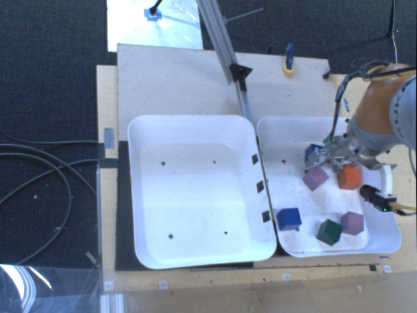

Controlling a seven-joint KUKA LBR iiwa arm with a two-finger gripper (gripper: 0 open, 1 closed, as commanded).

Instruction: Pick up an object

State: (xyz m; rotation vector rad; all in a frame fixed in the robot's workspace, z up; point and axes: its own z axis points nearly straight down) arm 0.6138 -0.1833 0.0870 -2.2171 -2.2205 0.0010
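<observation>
Arm: you see the grey arm [391, 113], with its rounded orange band, reaching in from the right over the right-hand bin.
Gripper: the gripper [335, 156] sits low over the upper part of the right bin, its metal parts crowded among the blocks there.
Fingers: you cannot tell whether the fingers are apart or together; they appear as a small grey tangle, and no block is clearly seen between them.
Right bin: a shallow white bin [384, 243] with smooth rounded corners and a glossy plastic look; it carries all the blocks.
Blue piece: a small blue object [313, 153] lies just left of the gripper, possibly touching it; its shape is unclear.
Pale purple cube: a matte lilac cube [316, 177] rests just below the gripper, tilted on the floor of the bin.
Orange cube: an orange cube [350, 176] sits just right of the lilac one, beside the gripper.
Blue cube: a dark blue cube [288, 218] stands near the bin's left wall, well apart from the gripper.
Green cube: a dark green cube [330, 231] lies near the front wall.
Purple cube: a second purple cube [352, 223] sits just right of the green one.
Left bin: a matching white bin [140, 175], its floor marked with a few dark dots.
Tabletop: a pale, flat board [176, 77] under both bins.
</observation>
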